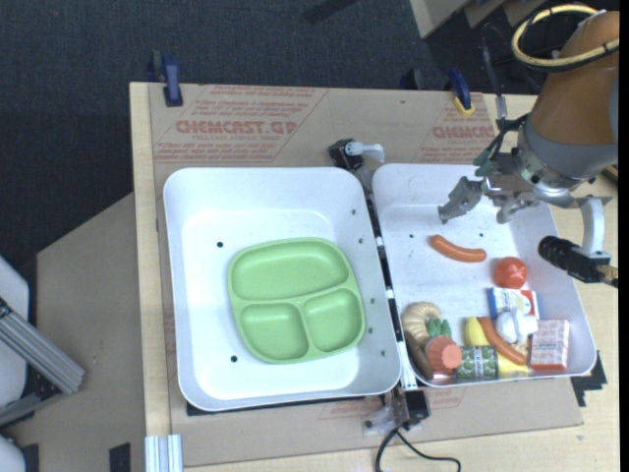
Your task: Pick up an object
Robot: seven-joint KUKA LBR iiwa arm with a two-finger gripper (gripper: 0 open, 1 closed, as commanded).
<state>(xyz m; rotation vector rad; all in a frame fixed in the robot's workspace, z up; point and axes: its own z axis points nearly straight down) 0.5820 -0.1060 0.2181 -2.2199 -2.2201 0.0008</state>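
Note:
My gripper [482, 208] hangs over the far part of the right bin [413, 193], fingers spread open with nothing between them. An orange sausage [458, 250] lies on the bin floor just in front of the fingertips, apart from them. A red tomato [509, 270] sits to the sausage's right. Several toy foods crowd the bin's near corner: a tan bagel [422, 317], a green can [479, 363], a pink wafer box [550, 343] and a blue and white packet [511, 309].
The left bin [192, 264] holds a green divided plate [295, 298]. A black clip [346, 151] sits at the far end of the wall between the bins. Blue clamps [169, 75] grip the bench's far edge.

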